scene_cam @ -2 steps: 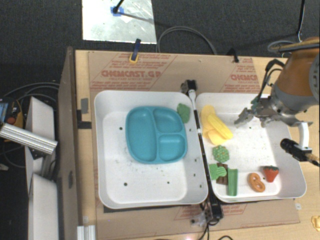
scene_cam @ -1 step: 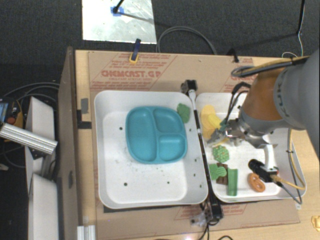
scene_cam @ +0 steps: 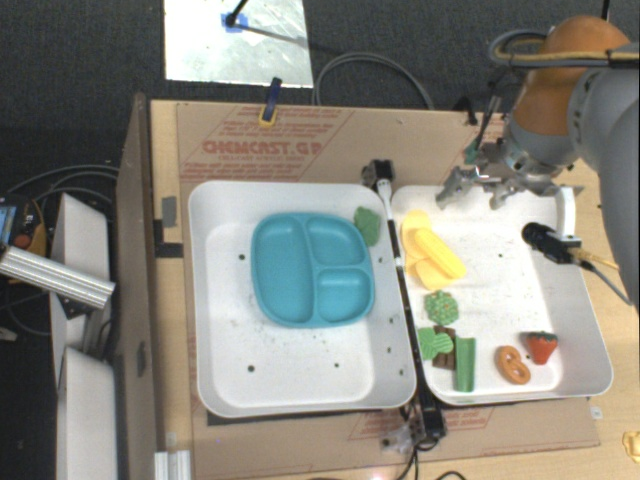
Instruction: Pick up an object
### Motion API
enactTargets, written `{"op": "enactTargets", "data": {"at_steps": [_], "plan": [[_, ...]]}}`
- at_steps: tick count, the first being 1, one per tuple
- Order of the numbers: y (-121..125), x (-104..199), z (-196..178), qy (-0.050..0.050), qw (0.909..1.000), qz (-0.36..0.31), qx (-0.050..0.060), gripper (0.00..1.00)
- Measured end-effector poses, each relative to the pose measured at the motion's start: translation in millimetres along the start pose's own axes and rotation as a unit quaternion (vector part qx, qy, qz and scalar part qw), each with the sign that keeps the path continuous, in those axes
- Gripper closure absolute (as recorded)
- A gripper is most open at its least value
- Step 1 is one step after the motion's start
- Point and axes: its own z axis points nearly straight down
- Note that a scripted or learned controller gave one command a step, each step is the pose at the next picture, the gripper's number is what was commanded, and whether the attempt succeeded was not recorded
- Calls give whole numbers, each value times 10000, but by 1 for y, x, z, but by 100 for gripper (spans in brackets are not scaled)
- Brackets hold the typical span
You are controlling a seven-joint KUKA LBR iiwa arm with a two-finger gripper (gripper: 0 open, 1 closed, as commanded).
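My hand (scene_cam: 472,190) hangs over the right bin's (scene_cam: 495,278) 12 o'clock rim, fingers spread wide with nothing between them. Nearest, toward 7 o'clock from it, the yellow pieces (scene_cam: 430,251) lie by the divider, open from above. Further toward 6 o'clock are a green leafy piece (scene_cam: 442,308) and another green piece (scene_cam: 433,343) touching a green stick (scene_cam: 465,364) — then an orange pretzel (scene_cam: 513,365) and a red strawberry (scene_cam: 541,347). The left bin (scene_cam: 230,358) holds 1 blue divided plate (scene_cam: 310,268), with a small green piece (scene_cam: 368,225) at its 2 o'clock edge. Both bins sit on the counter (scene_cam: 250,138).
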Motion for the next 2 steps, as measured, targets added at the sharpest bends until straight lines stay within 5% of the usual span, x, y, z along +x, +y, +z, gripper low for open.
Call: {"op": "enactTargets", "data": {"at_steps": [1, 2], "plan": [[-35, 10, 98, 34, 9999, 37, 98, 0], [-31, 9, 82, 23, 10000, 18, 55, 100]]}}
